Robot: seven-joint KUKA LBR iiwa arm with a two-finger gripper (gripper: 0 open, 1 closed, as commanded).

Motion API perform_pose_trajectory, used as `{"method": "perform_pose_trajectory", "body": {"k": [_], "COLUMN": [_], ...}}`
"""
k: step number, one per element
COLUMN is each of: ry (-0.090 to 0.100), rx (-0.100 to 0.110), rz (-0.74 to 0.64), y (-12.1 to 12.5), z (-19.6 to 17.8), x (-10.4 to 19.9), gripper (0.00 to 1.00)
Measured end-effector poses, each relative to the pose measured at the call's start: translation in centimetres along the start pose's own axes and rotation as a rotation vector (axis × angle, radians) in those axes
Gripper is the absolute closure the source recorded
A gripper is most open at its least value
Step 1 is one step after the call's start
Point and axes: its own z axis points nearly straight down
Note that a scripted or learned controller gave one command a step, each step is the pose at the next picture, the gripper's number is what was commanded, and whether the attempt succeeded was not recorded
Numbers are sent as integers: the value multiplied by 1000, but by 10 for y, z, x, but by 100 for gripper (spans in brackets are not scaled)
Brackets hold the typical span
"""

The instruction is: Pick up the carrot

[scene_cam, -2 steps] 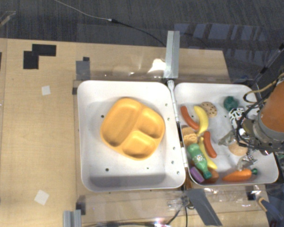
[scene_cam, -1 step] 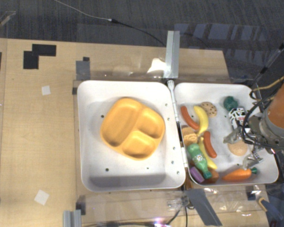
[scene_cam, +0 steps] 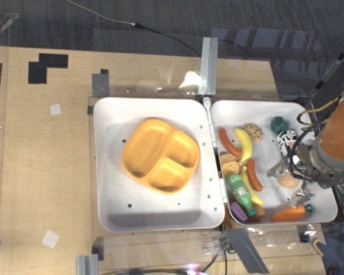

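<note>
The two-finger metal gripper [scene_cam: 291, 182] hangs over the right side of the right shallow white bin [scene_cam: 332, 211], and whether it is spread or closed cannot be told from this slanted view; nothing is seen held in it. Just below it, the orange plastic carrot with a green tip [scene_cam: 290, 213] lies flat along the bin's front wall. A pale round toy [scene_cam: 287, 181] sits beside the gripper. Farther left lie a yellow banana [scene_cam: 245, 144] and green bottle [scene_cam: 241, 192]. The left bin [scene_cam: 114, 211] holds a yellow sectioned plate [scene_cam: 160, 154]. No writing is legible.
</note>
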Motion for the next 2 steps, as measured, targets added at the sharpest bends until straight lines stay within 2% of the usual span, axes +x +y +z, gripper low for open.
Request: {"method": "perform_pose_trajectory", "body": {"k": [1, 2], "ry": [-1, -11], "rx": [1, 7], "rz": [-162, 80], "y": [15, 1], "z": [-2, 16], "x": [-10, -3], "gripper": [0, 0]}}
